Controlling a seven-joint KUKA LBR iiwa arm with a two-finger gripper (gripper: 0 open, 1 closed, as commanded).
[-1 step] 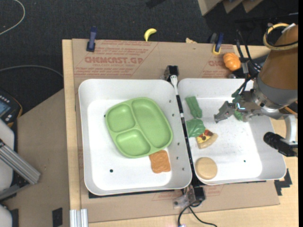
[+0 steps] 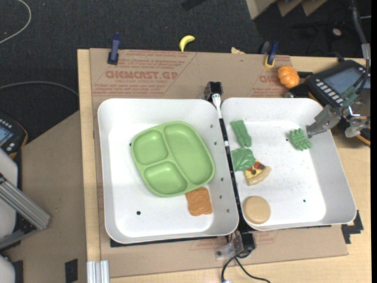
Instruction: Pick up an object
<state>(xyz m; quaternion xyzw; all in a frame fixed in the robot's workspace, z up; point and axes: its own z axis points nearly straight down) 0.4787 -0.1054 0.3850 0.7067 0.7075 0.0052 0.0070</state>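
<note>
One ridged green toy (image 2: 299, 139), tool-side (image 2: 314, 127).

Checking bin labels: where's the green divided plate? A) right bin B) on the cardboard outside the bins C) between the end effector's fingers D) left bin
D: the green divided plate lies flat in the left bin, with an orange-brown toy food piece at its lower right edge.

Two shallow white bins, the left bin (image 2: 112, 158) and the right bin (image 2: 330, 181), sit side by side on a cardboard-covered bench (image 2: 147, 72), blue clamps (image 2: 113, 49) gripping its far edge.
</note>
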